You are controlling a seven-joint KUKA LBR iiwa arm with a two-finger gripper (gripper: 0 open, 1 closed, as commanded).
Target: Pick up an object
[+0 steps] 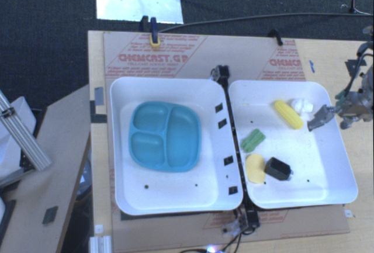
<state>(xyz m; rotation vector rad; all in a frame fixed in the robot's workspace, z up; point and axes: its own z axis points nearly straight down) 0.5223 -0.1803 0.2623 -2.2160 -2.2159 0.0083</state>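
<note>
Cool bright even overhead light; soft shadows; slight blur, bins point(175, 85) glare-white.

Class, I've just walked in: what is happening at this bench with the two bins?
A robot arm reaches in from the right, its tool hovering over the right bin, near a yellow corn cob and a white object. Nothing is between its fingers. A green piece, a yellow piece and a black block lie nearby. The left bin holds a blue divided plate.

The claw point(325, 115) hangs at the view's right edge, pointing left.
</note>
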